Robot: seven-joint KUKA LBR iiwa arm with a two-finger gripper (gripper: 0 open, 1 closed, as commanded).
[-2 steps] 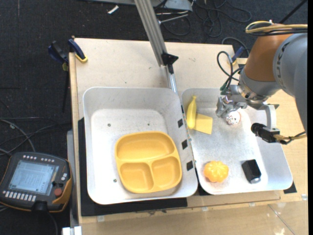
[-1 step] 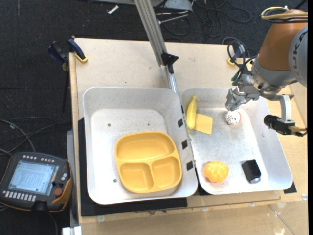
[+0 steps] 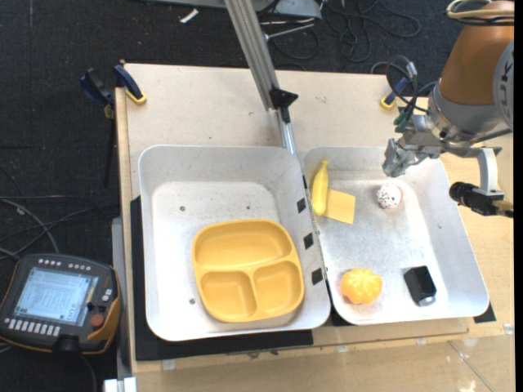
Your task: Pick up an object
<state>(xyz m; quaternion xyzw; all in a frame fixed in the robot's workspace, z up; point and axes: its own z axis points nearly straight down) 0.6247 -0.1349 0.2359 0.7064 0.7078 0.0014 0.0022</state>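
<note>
The right bin [image 3: 445, 243] holds a white speckled ball [image 3: 390, 196], a yellow banana [image 3: 320, 185] beside a yellow block [image 3: 341, 207], an orange fruit [image 3: 361, 287] and a small black box [image 3: 420, 285]. My gripper [image 3: 395, 163] hangs over the bin's far side, just above and behind the white ball, with nothing seen between its fingers. The grey arm with its orange band [image 3: 482, 51] comes in from the upper right.
The left bin [image 3: 163, 186] carries a yellow three-compartment tray [image 3: 245, 269]. A slanted metal pole [image 3: 257, 47] rises from between the bins. Blue and yellow clamps [image 3: 122, 80] grip the bench's far corners. A teach pendant [image 3: 57, 300] lies at lower left.
</note>
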